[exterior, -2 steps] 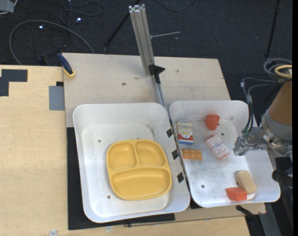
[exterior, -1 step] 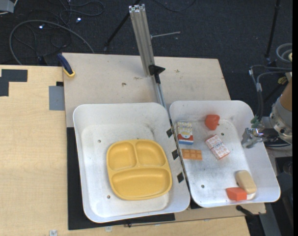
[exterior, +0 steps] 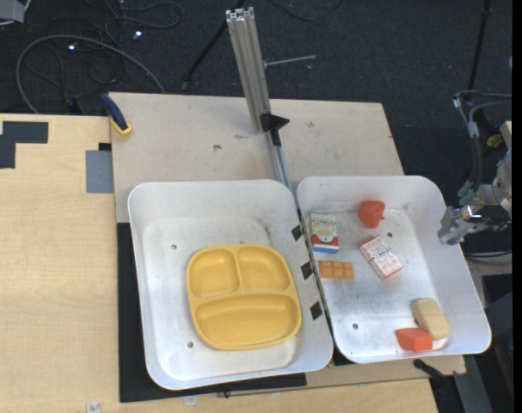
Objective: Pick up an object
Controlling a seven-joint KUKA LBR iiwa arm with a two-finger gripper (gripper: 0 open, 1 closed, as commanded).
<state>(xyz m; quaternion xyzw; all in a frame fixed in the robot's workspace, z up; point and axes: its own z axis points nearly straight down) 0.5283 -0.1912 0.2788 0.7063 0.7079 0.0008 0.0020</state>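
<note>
Camera view, looking down at a slant: right bin [exterior: 454, 231] holds six small items; left bin [exterior: 157, 222] holds a yellow divided tray [exterior: 242, 296]. Gripper [exterior: 469, 218] sits at the right bin's outer rim, well apart from the contents; whether it is open or closed cannot be told. Likeliest candidates: small carton [exterior: 324, 234] near the divider, judged light, stiff-sided, liable to crush under hard squeeze, best taken across its narrow faces; red-and-white packet [exterior: 381, 257] lying flat at mid-bin, judged light, awkward to pinch; orange cup-like piece [exterior: 371, 212], rigid, possibly slippery; tan bread-like piece [exterior: 431, 318] touching red block [exterior: 414, 340], judged soft; flat cracker [exterior: 335, 271], probably fragile.
</note>
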